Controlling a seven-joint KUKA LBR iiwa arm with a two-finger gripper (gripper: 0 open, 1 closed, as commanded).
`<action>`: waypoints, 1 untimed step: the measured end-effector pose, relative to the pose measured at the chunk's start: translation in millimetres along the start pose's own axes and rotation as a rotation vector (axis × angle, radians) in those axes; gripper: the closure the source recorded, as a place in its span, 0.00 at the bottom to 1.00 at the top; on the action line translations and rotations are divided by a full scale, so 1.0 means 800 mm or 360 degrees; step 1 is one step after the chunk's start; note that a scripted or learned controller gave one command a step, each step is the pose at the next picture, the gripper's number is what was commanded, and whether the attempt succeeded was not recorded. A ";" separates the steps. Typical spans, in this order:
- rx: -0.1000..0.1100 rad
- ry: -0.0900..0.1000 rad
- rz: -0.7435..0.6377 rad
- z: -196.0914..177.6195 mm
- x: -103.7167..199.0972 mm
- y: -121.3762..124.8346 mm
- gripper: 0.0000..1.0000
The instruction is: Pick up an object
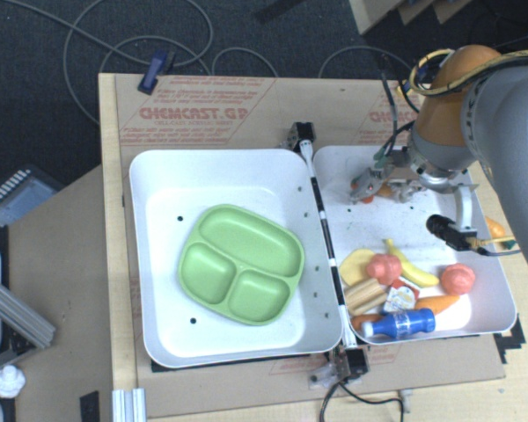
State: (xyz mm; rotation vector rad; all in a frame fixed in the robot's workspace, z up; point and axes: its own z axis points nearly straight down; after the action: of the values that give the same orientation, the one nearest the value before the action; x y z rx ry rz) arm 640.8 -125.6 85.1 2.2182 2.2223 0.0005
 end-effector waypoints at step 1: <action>0.0021 0.0002 0.0007 0.003 0.040 0.029 0.00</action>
State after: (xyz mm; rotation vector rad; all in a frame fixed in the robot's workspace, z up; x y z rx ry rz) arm 663.9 -93.1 83.0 2.2300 2.2247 -0.0127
